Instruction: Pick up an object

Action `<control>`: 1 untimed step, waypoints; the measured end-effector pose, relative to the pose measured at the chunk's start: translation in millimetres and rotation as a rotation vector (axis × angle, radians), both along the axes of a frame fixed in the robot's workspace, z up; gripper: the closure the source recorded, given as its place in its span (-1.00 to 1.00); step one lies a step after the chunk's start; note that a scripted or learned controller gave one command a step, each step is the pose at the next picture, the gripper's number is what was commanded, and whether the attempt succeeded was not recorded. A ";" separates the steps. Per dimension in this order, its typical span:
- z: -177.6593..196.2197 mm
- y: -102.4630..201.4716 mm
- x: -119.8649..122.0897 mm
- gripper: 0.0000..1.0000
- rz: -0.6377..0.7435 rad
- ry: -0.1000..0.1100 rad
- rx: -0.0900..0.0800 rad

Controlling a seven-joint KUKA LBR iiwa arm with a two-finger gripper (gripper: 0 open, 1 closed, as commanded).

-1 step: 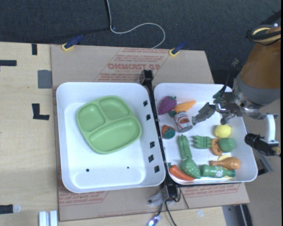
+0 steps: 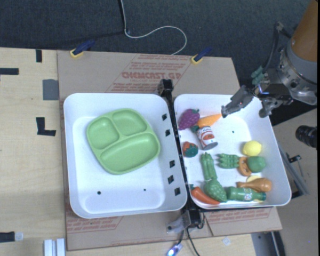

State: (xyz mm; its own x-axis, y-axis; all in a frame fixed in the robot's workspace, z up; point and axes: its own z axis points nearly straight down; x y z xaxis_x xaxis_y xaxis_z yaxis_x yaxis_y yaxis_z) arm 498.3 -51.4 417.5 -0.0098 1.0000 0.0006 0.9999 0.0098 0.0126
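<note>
End effector (image 2: 249, 101) hovering over right bin (image 2: 274, 143), upper edge, fingers spread apart, nothing between them. Carrot (image 2: 209, 120) lying in that bin at 8 o'clock from it, just beside; grapes (image 2: 189, 118) further along.

arm (image 2: 309, 36) cut off at right

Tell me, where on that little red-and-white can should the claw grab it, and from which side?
Probably from above, across the can's round white middle, closing on its curved sides. It lies tilted with bare bin floor to its right; the carrot and purple grapes crowd its upper end.
</note>
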 end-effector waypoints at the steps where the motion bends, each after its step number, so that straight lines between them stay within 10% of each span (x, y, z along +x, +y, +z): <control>1: 1.7 -3.1 0.7 1.00 -0.007 0.013 -0.002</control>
